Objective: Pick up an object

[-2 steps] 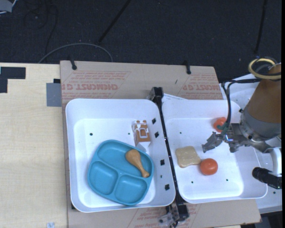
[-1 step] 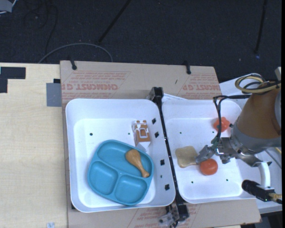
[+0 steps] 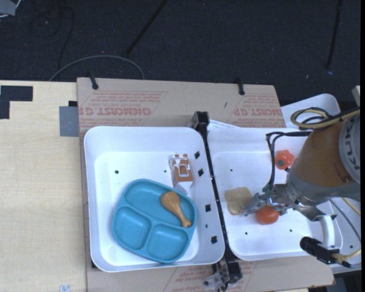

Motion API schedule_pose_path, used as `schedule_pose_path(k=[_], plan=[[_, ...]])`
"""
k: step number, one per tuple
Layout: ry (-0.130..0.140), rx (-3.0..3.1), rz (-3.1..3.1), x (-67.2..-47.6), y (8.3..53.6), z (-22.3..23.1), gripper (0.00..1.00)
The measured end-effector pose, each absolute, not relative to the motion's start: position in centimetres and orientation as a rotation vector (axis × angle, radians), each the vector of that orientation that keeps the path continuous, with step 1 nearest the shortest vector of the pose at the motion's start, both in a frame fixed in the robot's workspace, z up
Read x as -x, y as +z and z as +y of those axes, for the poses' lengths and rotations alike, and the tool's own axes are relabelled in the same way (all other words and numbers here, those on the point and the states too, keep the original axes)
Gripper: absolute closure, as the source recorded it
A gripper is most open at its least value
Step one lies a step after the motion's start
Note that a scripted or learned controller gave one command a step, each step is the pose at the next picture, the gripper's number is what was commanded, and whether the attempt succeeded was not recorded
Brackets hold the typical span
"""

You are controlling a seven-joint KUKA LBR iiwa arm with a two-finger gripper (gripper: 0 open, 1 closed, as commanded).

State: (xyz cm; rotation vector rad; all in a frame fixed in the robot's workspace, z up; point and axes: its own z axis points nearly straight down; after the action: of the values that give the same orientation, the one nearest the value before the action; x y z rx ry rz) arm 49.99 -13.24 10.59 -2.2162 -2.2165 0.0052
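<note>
I see the arm (image 3: 331, 163) reaching in from the right over the right bin (image 3: 243, 248). Its gripper (image 3: 260, 204) sits low in that bin, close to the floor, between a tan, lumpy object (image 3: 236, 199) on its left and a red, tomato-like object (image 3: 268, 215) just below and to its right. The metal tips appear to touch or overlap the red object's upper edge, but I cannot tell whether it is actually between them, and I cannot tell whether the gripper is wide or narrow from this angle. A second, orange-red object (image 3: 284, 159) lies farther back in the same bin, near the arm's black cable (image 3: 271, 163).

In the left bin (image 3: 100, 163) I see a blue divided plate (image 3: 140, 236) at the front, with a brown drumstick (image 3: 177, 207) lying across its upper right compartment. Just behind the plate, near the divider between the bins, stands a small orange-and-white toy (image 3: 182, 168). Both bins rest on a cardboard sheet (image 3: 140, 105) on the counter (image 3: 30, 193).
</note>
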Motion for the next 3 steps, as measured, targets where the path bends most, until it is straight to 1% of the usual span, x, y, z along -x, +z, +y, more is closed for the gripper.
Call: schedule_pose_path(k=[1,2,3], plan=[[0.002,2.222,-2.218,-50.0,8.9,-13.3,0.00],[0.000,2.226,-2.213,-50.1,9.9,-13.3,1.00],[-0.001,2.220,-2.224,-50.2,14.1,-13.4,1.00]])
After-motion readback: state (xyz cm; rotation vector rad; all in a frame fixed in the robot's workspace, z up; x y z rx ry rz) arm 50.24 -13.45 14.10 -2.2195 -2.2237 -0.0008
